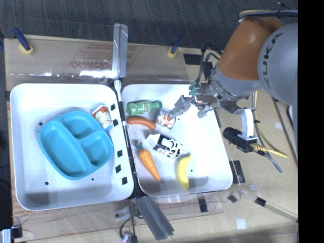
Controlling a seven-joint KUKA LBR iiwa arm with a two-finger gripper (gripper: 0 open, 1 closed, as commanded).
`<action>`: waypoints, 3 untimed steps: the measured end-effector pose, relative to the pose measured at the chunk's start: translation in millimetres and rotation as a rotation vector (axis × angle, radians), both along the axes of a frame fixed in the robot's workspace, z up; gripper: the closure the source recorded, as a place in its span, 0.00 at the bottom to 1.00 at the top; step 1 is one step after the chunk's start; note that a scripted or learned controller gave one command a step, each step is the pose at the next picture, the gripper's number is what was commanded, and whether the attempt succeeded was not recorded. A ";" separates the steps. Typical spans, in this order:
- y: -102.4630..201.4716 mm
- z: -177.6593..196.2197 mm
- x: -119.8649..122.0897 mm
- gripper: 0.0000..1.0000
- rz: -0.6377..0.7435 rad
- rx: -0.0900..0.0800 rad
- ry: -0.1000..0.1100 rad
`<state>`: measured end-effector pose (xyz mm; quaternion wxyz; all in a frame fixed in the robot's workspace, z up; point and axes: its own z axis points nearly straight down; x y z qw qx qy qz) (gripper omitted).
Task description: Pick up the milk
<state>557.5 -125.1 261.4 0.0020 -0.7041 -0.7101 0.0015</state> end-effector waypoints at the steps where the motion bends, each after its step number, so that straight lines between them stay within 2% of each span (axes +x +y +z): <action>1: 4.3 -170.2 -13.7 0.00 0.085 0.000 -0.003; 2: 3.4 -159.5 -12.9 1.00 0.088 -0.002 -0.006; 3: 71.6 -61.5 -4.7 1.00 0.038 0.000 -0.002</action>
